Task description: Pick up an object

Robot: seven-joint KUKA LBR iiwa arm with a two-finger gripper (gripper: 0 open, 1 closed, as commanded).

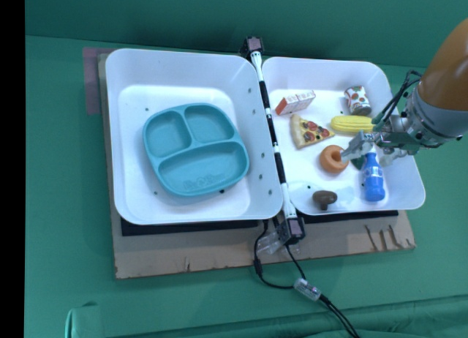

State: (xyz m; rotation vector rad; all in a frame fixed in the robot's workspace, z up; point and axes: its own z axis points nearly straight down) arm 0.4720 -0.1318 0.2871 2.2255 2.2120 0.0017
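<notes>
My claw (363,148) low in the right bin (398,197), above blue bottle (373,179), beside donut (333,159), grip state I cannot tell

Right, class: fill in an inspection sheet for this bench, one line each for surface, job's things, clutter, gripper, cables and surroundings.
Surface: left bin and right bin side by side on cardboard.
Job's things: in right bin, carton, can, corn, pizza slice, donut, blue bottle, brown mushroom.
Clutter: teal divided plate in left bin.
Gripper: gripper low between donut and bottle; grasp unclear.
Cables: cable trails off the cardboard's front edge.
Surroundings: green cloth.
</notes>
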